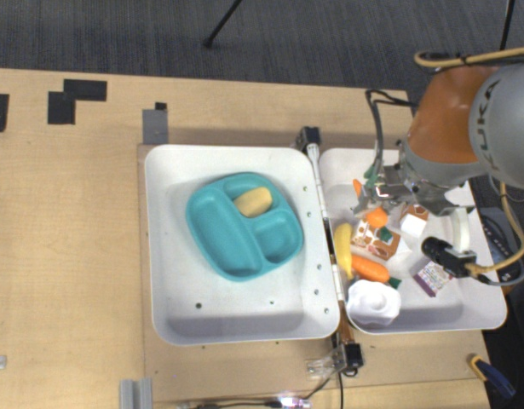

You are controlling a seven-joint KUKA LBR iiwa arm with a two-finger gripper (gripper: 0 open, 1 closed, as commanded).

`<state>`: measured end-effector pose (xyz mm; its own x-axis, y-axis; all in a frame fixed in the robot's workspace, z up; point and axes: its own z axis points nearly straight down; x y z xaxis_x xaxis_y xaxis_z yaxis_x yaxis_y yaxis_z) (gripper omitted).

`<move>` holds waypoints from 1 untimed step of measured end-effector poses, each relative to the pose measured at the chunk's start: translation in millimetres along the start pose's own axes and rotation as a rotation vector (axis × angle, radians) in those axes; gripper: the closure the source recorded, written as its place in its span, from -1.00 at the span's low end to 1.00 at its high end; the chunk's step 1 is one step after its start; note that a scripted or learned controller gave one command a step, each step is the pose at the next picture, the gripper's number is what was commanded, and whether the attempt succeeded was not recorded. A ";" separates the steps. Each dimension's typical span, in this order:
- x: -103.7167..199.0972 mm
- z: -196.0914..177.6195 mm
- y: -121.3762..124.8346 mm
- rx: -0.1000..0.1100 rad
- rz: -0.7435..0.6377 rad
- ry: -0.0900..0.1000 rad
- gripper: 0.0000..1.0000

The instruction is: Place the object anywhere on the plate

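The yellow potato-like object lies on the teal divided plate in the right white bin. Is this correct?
Not quite. The camera view shows the yellow potato-like object lying on the teal divided plate, but this plate sits in the left white bin, not the right one.

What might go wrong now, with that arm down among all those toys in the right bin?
The claw sits in a tight heap: carrot, small box and white bottle lie close together, so it may grab the wrong thing or nothing. Lifting could knock neighbours about. The plate already holds a yellow lump, which a new drop might bump.
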<state>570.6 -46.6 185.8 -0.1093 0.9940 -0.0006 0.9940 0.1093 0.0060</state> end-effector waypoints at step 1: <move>76.2 -36.5 29.6 -0.001 -0.158 0.002 1.00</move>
<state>591.5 32.3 222.5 -0.2644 0.9644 0.0002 0.9644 0.2644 0.0070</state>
